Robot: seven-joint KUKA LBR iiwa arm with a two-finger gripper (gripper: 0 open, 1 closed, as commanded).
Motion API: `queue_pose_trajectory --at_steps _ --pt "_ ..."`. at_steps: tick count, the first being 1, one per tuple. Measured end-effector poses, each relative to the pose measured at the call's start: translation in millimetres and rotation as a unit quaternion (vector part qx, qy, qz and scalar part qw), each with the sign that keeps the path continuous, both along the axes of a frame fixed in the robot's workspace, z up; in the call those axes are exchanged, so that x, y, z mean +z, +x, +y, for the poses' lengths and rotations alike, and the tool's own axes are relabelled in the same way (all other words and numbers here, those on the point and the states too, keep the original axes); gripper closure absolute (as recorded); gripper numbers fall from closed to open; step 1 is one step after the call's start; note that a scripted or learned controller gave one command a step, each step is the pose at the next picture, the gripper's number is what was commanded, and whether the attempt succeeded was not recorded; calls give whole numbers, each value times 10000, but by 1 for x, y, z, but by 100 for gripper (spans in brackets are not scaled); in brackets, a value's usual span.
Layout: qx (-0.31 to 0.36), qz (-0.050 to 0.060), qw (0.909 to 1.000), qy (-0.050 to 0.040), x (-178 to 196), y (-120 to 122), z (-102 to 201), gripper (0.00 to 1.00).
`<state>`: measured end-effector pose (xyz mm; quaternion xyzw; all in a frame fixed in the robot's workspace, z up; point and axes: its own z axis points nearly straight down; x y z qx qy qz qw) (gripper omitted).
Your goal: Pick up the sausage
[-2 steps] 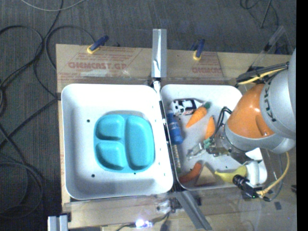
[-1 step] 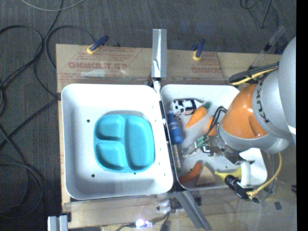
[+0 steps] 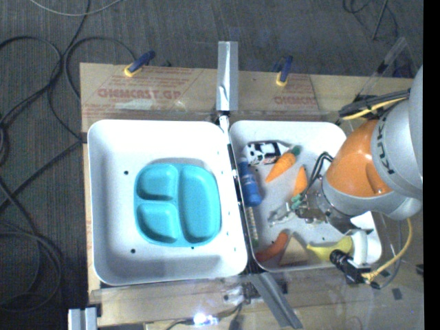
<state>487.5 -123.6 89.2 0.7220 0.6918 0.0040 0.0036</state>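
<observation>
Gripper [image 3: 283, 214] mid right bin [image 3: 330, 130], sausage [image 3: 273, 247] at front wall

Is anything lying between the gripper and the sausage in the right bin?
Nothing visible does. The sausage lies at the right bin's near edge, beside a tan wedge. The gripper hangs just above it over bare floor; the carrots lie farther back.

Two white bins sit side by side on the desk: the left bin [image 3: 103, 205] carries a blue divided tray [image 3: 179, 203], while the arm's gripper [image 3: 292, 212] reaches into the right bin [image 3: 330, 133] among two carrots [image 3: 282, 165], a blue bottle [image 3: 249, 184], a banana [image 3: 330, 247] and a reddish sausage [image 3: 273, 247].
</observation>
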Motion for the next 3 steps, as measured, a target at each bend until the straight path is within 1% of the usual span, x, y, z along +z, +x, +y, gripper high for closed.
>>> queue_pose_trajectory --at_steps 1,2,3 --pt "-56 -13 10000 -31 0 0 4 0" --pt "44 -14 10000 -47 0 0 18 0" --pt "117 2 9999 -7 0 0 0 0"
